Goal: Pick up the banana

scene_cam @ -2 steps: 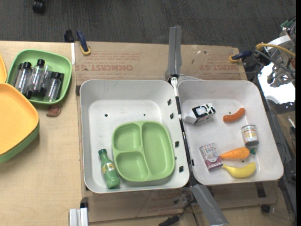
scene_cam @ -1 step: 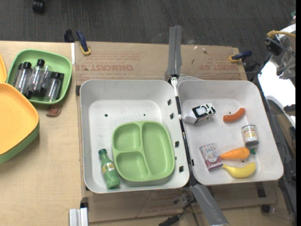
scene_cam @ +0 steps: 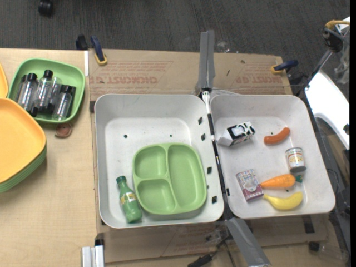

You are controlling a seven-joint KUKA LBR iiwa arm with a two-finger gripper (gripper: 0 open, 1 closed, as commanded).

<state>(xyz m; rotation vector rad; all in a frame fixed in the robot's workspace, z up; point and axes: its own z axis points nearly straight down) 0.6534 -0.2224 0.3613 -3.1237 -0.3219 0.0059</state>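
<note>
While the banana [scene_cam: 285,201] lies flat in the right bin [scene_cam: 321,149], near its front edge, an orange carrot [scene_cam: 278,181] sits just behind it and a small pink packet [scene_cam: 249,184] just to its left. The left bin [scene_cam: 111,121] holds a green divided tray [scene_cam: 168,178] and a green bottle [scene_cam: 128,200]. Whether the claw is open or closed, I cannot tell.

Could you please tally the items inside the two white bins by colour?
Green: 2, the sectioned plastic tray and small bottle
Orange: 2, the toy carrot and sausage
Yellow: 1, the toy banana
Other: 3, the carton, can and packet
Total: 8
</note>
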